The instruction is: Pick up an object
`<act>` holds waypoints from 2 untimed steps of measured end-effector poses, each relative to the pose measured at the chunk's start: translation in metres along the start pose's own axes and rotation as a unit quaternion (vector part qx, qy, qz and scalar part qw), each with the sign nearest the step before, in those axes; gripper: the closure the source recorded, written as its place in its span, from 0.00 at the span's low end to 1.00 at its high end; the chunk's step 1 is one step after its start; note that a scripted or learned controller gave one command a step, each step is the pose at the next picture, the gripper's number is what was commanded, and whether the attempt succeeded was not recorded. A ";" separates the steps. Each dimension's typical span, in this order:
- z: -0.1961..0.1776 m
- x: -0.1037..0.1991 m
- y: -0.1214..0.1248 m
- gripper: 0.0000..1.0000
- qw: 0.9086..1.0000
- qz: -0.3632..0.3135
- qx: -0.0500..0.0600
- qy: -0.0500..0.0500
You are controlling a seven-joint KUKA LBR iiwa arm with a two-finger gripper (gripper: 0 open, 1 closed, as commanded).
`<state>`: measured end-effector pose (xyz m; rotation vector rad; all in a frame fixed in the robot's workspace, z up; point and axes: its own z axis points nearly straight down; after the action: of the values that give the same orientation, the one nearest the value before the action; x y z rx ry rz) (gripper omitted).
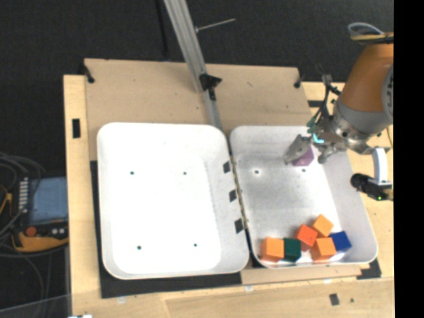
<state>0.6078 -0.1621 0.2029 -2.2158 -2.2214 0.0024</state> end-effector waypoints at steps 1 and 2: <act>-0.003 0.000 0.001 0.00 1.000 0.000 -0.002 -0.001; 0.055 -0.004 -0.008 0.00 1.000 0.002 0.001 -0.002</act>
<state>0.5994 -0.1665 0.1477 -2.2209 -2.2190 0.0077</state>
